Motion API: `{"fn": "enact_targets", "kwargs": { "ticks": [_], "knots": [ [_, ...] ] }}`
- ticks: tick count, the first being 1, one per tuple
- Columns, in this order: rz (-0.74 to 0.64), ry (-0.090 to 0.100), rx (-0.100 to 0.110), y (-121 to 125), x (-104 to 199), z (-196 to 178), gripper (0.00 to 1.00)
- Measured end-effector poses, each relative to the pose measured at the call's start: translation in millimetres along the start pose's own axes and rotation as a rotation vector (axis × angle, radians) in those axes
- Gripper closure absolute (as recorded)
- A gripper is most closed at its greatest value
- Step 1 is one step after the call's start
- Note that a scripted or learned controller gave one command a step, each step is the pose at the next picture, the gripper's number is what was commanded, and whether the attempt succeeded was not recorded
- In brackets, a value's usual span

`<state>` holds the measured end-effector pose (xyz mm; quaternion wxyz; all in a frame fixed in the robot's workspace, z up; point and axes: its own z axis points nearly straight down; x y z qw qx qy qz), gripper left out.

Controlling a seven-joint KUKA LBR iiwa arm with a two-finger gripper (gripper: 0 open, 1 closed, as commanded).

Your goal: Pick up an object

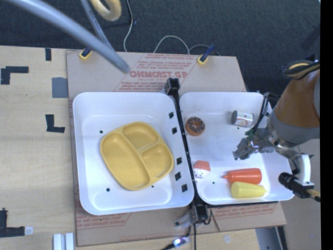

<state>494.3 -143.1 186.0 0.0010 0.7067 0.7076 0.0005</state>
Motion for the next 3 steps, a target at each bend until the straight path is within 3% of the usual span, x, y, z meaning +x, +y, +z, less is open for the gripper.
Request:
{"fn": "enact_targets", "kwargs": {
  "ticks": [1, 3],
  "knots": [
    [0.0, 0.001, 0.001, 0.6, 0.4, -14.8, 1.0],
    [-0.006, 0.002, 0.001, 51.7, 107.8, -35.9, 1.0]
  ]
}}
